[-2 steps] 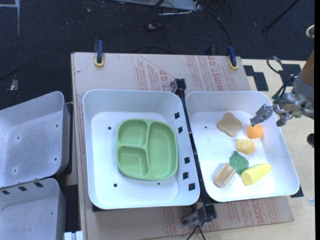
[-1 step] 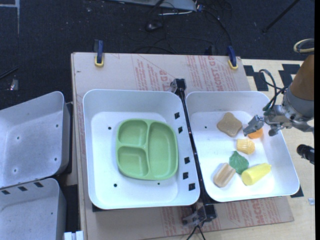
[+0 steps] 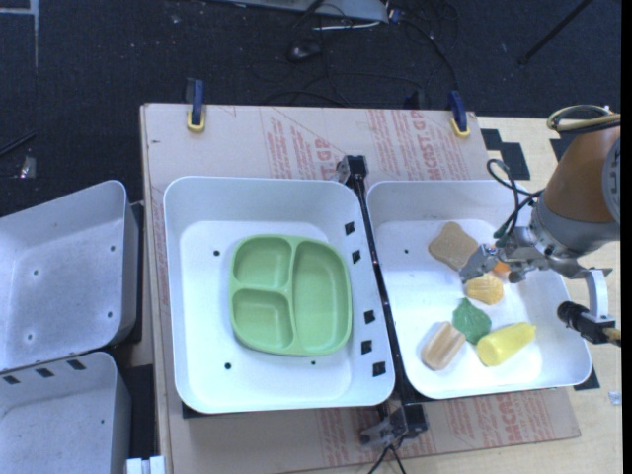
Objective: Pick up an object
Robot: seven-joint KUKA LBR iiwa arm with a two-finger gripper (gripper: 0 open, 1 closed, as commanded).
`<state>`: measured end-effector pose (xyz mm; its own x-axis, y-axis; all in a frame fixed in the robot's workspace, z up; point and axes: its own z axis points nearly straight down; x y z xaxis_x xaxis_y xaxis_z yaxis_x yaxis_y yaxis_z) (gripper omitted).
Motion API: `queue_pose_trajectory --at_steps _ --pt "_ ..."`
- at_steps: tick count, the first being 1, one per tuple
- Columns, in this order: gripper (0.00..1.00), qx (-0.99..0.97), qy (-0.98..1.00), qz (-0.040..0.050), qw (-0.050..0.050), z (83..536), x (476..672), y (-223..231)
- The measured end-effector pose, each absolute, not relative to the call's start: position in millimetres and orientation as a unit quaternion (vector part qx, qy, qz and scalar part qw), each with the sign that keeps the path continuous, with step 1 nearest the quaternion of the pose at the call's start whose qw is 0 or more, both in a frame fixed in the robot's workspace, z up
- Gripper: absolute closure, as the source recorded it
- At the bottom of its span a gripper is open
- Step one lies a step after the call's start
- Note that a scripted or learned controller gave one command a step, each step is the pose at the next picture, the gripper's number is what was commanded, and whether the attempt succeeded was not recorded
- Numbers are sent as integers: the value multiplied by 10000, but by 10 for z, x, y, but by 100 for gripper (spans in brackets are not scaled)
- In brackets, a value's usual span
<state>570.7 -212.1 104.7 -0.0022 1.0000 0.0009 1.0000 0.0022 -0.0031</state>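
In the right bin (image 3: 563,363) lie several toy foods. A brown toast slice (image 3: 452,246) is at the upper left, and a small yellow-orange chunk (image 3: 484,289) lies just below the gripper. Lower down are a green leafy piece (image 3: 471,319), a tan bread roll (image 3: 442,346) and a yellow piece (image 3: 506,344). My gripper (image 3: 491,265) reaches in from the right, low over the bin. It hangs between the toast slice and the yellow-orange chunk, right at the chunk's upper edge. Whether it touches either one is not clear.
The left bin (image 3: 188,363) holds a green divided plate (image 3: 292,295). A black hinged divider (image 3: 367,265) runs between the bins. Blue clamps (image 3: 196,104) pin the board at the back. The arm's grey body (image 3: 583,200) overhangs the right bin's right side.
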Motion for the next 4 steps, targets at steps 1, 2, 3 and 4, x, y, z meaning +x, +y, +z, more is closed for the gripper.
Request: queue_pose_trajectory --at_steps 1,2,3,4 --pt "0 -7069 -7073 5 2 919 5709 -2116" --pt "100 -7066 -7076 -1 -13 1028 5716 -2116" --pt "100 -7061 -7081 -10 -21 1500 5707 -2030" --pt "100 -7063 -7079 -10 -27 1927 5722 -2036"
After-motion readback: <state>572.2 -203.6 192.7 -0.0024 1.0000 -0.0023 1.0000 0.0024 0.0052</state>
